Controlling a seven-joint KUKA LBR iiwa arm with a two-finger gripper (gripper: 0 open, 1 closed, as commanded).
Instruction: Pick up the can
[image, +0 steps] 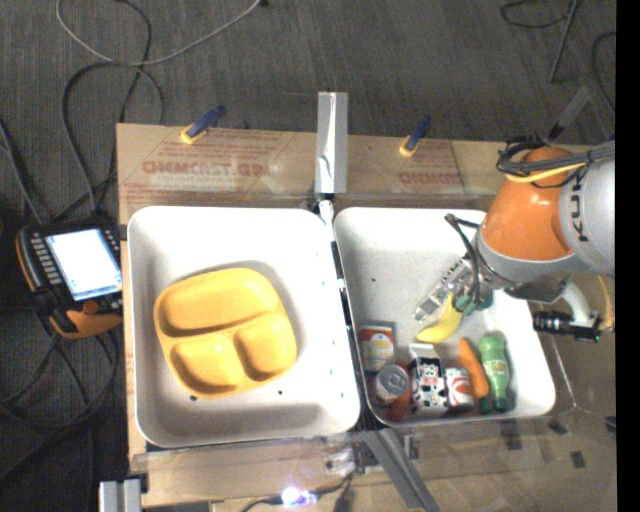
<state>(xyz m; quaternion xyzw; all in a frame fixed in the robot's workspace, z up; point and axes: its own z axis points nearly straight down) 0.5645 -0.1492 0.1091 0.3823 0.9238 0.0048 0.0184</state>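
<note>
The can (392, 381), a small tin with a grey round top, lies near the front left of the right bin (400, 240), between a red-labelled pack (377, 347) and a cow-patterned carton (428, 381). My gripper (445, 293) hangs over the middle of the right bin, just above a yellow banana (441, 324). It is up and to the right of the can and well apart from it. Nothing shows held in it. The orange band of the arm (527, 225) sits over the bin's right rear.
A carrot (473, 368), a green bottle (494, 370) and a red-and-white pack (457, 386) crowd the front of the right bin. The left bin (150, 260) holds a yellow divided tray (226, 328). A pendant with a lit screen (72, 268) lies at the far left.
</note>
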